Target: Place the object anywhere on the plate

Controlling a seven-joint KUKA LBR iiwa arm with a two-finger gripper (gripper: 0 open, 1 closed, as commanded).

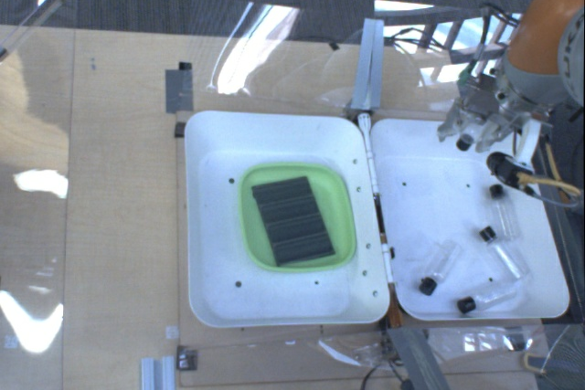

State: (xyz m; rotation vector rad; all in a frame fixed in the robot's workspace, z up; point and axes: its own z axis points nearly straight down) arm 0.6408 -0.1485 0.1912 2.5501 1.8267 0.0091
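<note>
A green plate (344, 213) lies in the middle of the left bin (210, 196). On the plate rests a dark grey ribbed rectangular block (292, 220), lying flat and slightly turned. My gripper (464, 138) hangs over the far edge of the right bin (411, 196), well away from the plate. Its fingers are spread apart and open, with nothing between them.
Several clear vials with black caps lie in the right bin's near right part, among them a vial (437, 267) and another vial (492, 297). A small black cap (496, 190) sits under the wrist. A metal divider post (369, 68) stands behind the bins.
</note>
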